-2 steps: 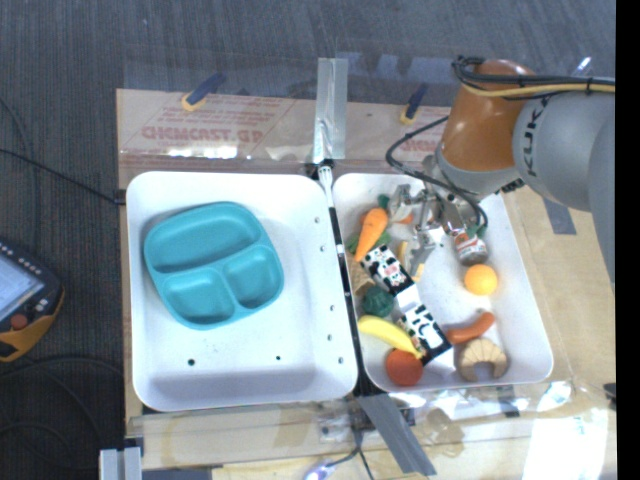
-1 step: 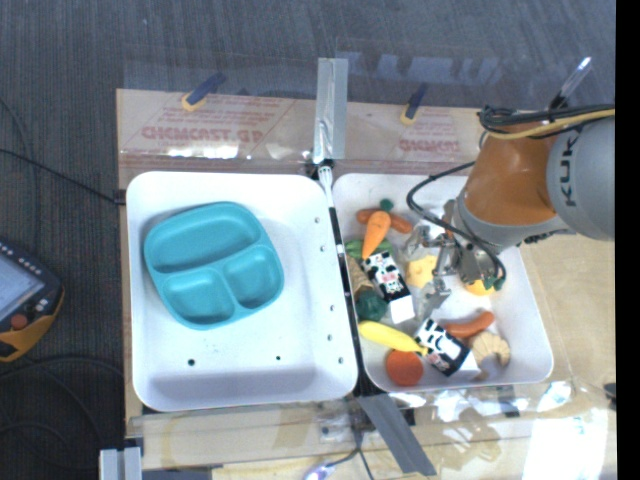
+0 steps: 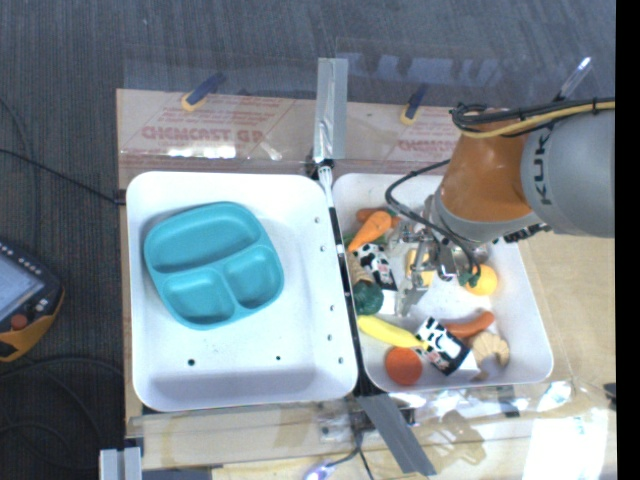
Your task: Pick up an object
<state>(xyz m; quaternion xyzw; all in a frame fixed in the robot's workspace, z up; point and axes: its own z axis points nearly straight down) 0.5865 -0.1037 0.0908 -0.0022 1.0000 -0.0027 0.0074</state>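
Observation:
My gripper (image 3: 424, 271) reaches down into the right bin (image 3: 535, 338), among a heap of toy food. Just left of it lie a black-and-white cow toy (image 3: 372, 263) and a green piece (image 3: 367, 297). An orange carrot (image 3: 372, 227) lies toward the bin's far left corner. A yellow fruit (image 3: 484, 281) sits right of the gripper. In front of it lie a yellow banana (image 3: 390, 331), a second black-and-white toy (image 3: 441, 344), a red-orange sausage shape (image 3: 469, 322), an orange ball (image 3: 404, 366) and a tan piece (image 3: 491, 349). The wrist hides what is directly under the gripper.
The left bin (image 3: 300, 358) holds a teal divided tray (image 3: 212, 262). A metal bar (image 3: 328, 118) stands behind the seam between the bins. Cardboard (image 3: 230, 133) lies at the back. A handheld controller (image 3: 22, 303) rests at the far left, off the bench.

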